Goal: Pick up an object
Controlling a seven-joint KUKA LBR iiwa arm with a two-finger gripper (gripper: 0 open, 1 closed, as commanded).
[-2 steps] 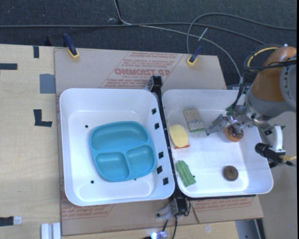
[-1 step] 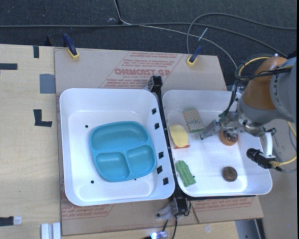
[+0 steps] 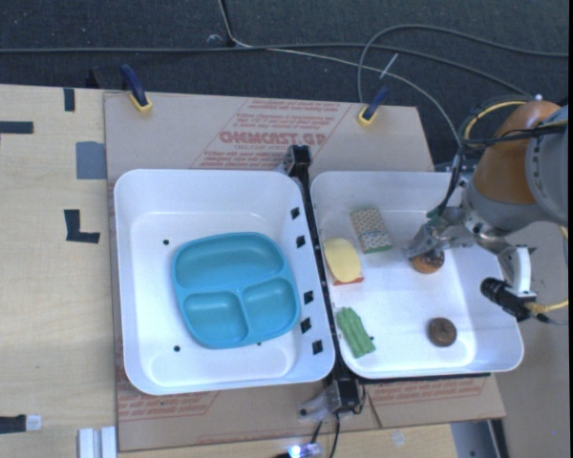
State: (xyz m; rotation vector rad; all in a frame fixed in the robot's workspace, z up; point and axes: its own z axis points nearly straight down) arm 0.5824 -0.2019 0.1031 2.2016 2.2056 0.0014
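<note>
Lying flat over a wooden table (image 3: 38,284), a brown cardboard sheet (image 3: 267,132) with red printing, clipped at its far edge by two blue-and-yellow clamps (image 3: 134,89). Sitting side by side on that sheet, touching along a black-clipped seam, two shallow white plastic bins: left bin (image 3: 138,198) and right bin (image 3: 401,181). Resting in the middle of the left bin, a light blue plastic plate (image 3: 235,288) with three compartments. Reaching in from the right over the right bin's far right corner, the grey arm (image 3: 516,175) with its orange band. Hanging low at the right side of the right bin, the two-finger gripper (image 3: 428,246), its tip right over a small orange-brown round object (image 3: 426,263); impossible telling how far the fingers are parted or whether anything is sitting between them. Lying near the left wall of the right bin, a pale yellow rounded piece on an orange base (image 3: 343,260). Lying just beyond it, towards the far side, a grey-green patterned rectangular sponge-like block (image 3: 370,229). Lying at the near left corner of the right bin, a green ridged oblong object (image 3: 353,332). Sitting near the near right corner, well apart from the rest, a small dark brown ring-shaped object (image 3: 442,331).
</note>
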